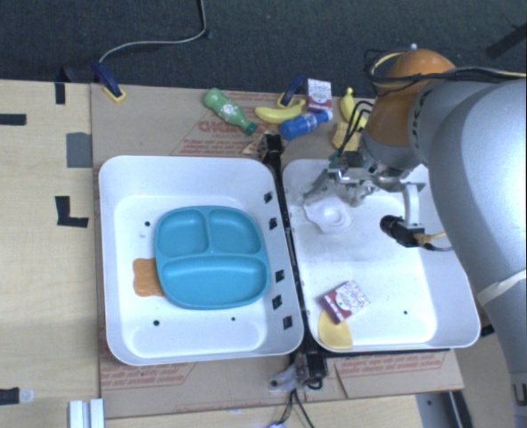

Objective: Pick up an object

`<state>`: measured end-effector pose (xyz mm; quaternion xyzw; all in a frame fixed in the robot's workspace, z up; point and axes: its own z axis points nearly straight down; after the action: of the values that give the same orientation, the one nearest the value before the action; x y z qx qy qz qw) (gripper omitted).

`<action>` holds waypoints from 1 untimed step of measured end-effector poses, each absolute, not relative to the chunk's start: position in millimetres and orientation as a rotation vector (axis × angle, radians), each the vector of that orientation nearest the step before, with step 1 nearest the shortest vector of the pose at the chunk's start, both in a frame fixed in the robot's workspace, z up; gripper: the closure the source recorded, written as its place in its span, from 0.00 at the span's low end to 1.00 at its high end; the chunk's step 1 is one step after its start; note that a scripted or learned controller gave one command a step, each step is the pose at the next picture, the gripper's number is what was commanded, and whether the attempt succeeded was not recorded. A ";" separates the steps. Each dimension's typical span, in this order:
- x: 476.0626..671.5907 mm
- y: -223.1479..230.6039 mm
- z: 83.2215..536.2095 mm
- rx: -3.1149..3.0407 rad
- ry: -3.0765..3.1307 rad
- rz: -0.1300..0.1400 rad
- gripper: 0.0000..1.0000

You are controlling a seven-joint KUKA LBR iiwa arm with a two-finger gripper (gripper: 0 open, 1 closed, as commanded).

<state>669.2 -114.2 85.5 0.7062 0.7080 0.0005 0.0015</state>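
**Claw low in right bin, over a pale cup-like piece**

- Claw (334, 188) hangs at the upper left of the right bin (424, 283), just above or touching a small white, translucent cup (328, 214). Metal parts blur together; cannot tell how the claw is set, or whether it has hold of anything.
- Cup, by judgement: light, thin-walled, slick, may crush or skid. Best taken across the rim or body, gently.
- Other candidates in the same bin: red packet (345, 300) near the front, soft and flat, hard to pinch; yellow piece (334, 333) just beside it at the front edge, partly under the packet.
- Left bin (120, 239): blue tray (212, 257), stiff, wide; orange piece (144, 277) tucked half under it.
- Behind the bins on the desk (31, 239): green bottle (229, 111), banana (279, 112), blue bottle (300, 125).
- Arm (477, 176) covers the right bin's far right corner. Cup shape is uncertain against the white floor.
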 end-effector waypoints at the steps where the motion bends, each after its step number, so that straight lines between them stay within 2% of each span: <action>1: 648.9 -106.4 85.8 2.219 2.220 -0.001 0.00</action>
<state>648.9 -106.4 85.8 0.7069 0.7073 -0.0003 0.0015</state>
